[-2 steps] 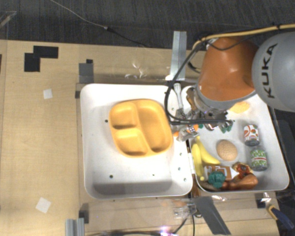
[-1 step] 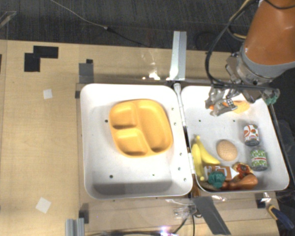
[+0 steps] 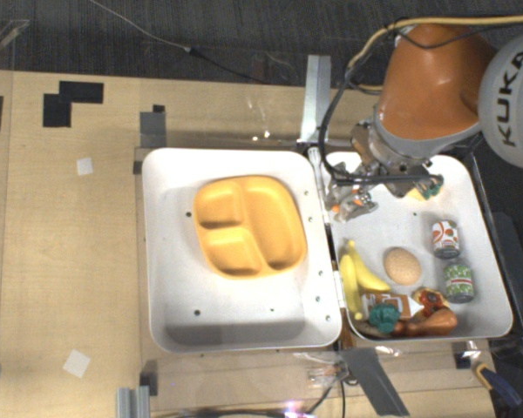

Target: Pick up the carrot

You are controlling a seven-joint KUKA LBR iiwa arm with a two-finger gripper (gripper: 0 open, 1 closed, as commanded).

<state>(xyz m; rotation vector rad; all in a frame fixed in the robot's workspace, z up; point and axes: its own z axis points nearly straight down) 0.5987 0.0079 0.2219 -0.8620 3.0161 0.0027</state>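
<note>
The carrot [image 3: 429, 323], orange with a green leafy end [image 3: 383, 318], lies along the front edge of the right bin [image 3: 488, 233], among other toy foods. My gripper [image 3: 352, 200] hangs under the orange wrist at the back left corner of that bin, close to the wall between the two bins. It is well apart from the carrot, which lies toward the near side of the bin. Nothing that I can name shows in the gripper, and a small orange and white bit shows at its tip.
A banana [image 3: 357, 277] lies by the right bin's left wall, next to a tan egg-shaped item [image 3: 403, 266]. Two small cans [image 3: 444, 238] [image 3: 458, 281] stand near the right wall. A yellow divided plate [image 3: 244, 225] sits in the left bin [image 3: 170, 303].
</note>
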